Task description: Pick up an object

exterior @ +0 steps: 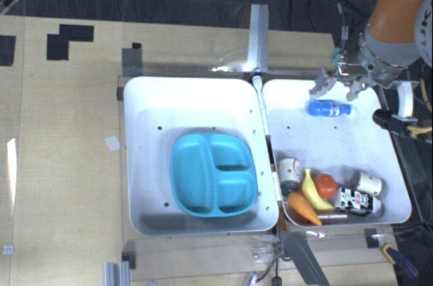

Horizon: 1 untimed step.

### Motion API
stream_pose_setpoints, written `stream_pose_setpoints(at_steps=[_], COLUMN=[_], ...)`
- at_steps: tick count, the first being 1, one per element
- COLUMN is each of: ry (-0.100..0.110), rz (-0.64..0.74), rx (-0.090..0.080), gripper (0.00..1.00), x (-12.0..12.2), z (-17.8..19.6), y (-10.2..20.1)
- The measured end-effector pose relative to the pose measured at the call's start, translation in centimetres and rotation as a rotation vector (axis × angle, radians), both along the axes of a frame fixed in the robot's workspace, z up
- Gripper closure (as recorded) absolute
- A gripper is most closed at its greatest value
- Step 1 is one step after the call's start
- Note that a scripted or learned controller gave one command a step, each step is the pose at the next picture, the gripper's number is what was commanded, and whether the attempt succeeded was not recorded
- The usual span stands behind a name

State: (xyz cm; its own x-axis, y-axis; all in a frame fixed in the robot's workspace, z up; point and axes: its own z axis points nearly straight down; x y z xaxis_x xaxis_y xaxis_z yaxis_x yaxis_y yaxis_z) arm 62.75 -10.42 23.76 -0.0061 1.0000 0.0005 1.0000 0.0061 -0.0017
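My gripper (339, 87) hangs over the far part of the right bin (379, 143), its two fingers spread open and nothing between them. A blue bottle (330, 108) lies on its side on the bin floor just below and slightly in front of the fingertips. At the bin's near edge sit a small can (289, 170), a banana (313, 191), a carrot (304, 208), a red tomato-like ball (325, 184), a black-and-white box (354, 200) and a white cup (369, 184).
The left bin (145, 143) holds a blue divided plate (214, 174). A metal post (259, 41) stands behind the wall between the bins. Cables run across the dark floor at the back, and black fittings sit by the right bin's right edge.
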Motion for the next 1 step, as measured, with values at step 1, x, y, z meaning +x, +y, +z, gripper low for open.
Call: stream_pose_setpoints(at_steps=[1], ry=[-0.018], rz=[0.020], rx=[-0.004], gripper=[0.00], x=[3.35], z=[-11.69], y=[-3.21])
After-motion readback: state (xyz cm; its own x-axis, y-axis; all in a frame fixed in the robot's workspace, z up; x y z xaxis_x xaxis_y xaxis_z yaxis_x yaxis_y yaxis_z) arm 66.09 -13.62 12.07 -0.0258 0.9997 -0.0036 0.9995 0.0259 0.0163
